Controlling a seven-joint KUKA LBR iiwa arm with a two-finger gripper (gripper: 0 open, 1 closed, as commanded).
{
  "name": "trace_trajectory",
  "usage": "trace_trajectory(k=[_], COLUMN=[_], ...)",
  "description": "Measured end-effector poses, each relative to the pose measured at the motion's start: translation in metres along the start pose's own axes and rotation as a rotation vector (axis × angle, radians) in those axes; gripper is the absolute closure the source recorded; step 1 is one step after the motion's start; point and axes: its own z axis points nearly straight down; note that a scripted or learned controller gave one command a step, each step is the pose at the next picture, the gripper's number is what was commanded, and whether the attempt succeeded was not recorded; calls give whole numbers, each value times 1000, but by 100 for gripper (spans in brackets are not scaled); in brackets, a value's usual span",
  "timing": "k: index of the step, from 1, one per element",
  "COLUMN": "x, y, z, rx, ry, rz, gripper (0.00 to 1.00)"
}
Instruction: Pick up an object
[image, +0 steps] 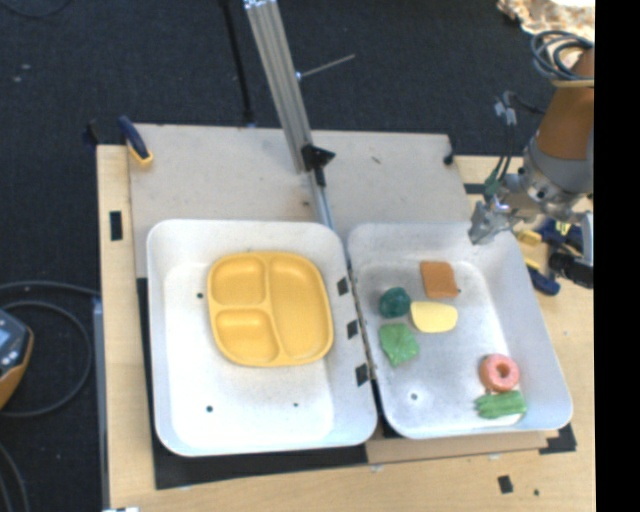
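In the camera view, the arm (562, 130) is reaching in from the right and positioning the gripper (487, 222) over the upper right corner of the right bin (455, 415); whether the gripper is spread or closed cannot be told, and nothing is showing in its grasp. The right bin is holding a brown block (438, 279), a dark green round object (394, 301), a pale yellow piece (433, 318), a green leafy piece (399, 344), a pink donut (499, 373) and a green piece (499, 404) just below the donut. The left bin (190, 415) is holding a yellow divided plate (270, 307) lying flat.
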Motion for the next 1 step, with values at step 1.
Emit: trace_trajectory(k=[1], x=[0], y=[-1], z=[-66], rx=[-2], ry=[-1], rz=[1], gripper=[100])
